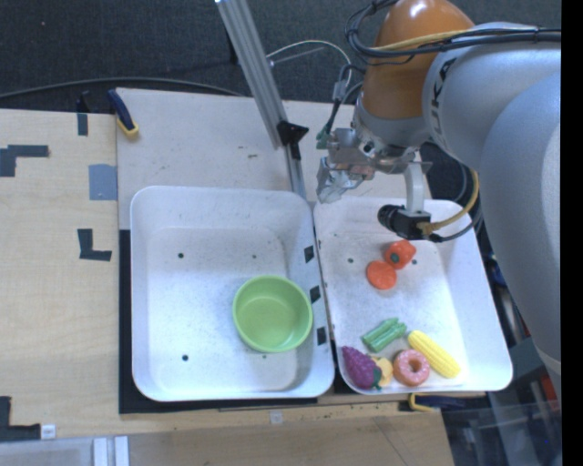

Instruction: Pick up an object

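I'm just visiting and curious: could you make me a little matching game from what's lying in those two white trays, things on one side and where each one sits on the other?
Things:
1. green bowl
2. corn cob
3. pink doughnut
4. orange-red vegetable

Places:
A. middle of the right bin
B. left bin, near its front right corner
C. right bin, front edge, just left of the corn
D. right bin, nearest the front right corner

Pairs: 1-B, 2-D, 3-C, 4-A

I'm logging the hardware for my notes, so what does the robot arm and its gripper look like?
The arm has bulky, rounded light-grey casings with an orange band above the wrist. Black cables loop around the orange section. The gripper is a small grey metal assembly, with a black cylindrical part beside it.
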Robot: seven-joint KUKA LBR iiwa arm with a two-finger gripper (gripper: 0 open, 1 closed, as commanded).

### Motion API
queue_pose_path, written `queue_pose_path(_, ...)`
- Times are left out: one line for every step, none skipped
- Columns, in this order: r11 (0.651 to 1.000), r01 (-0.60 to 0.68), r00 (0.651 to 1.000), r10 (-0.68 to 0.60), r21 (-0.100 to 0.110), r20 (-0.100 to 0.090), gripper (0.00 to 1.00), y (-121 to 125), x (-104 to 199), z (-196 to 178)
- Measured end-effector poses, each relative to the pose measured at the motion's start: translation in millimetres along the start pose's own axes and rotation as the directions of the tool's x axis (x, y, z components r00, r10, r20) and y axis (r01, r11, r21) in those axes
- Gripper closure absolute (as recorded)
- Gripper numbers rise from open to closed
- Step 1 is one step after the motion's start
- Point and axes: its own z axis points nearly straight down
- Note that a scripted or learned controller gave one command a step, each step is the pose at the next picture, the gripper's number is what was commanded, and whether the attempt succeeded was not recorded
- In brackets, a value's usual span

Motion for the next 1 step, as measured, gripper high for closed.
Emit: queue_pose_path(1.000,0.000,1.000,0.000,0.001,0.001,1.00,0.7,51.8,18.5)
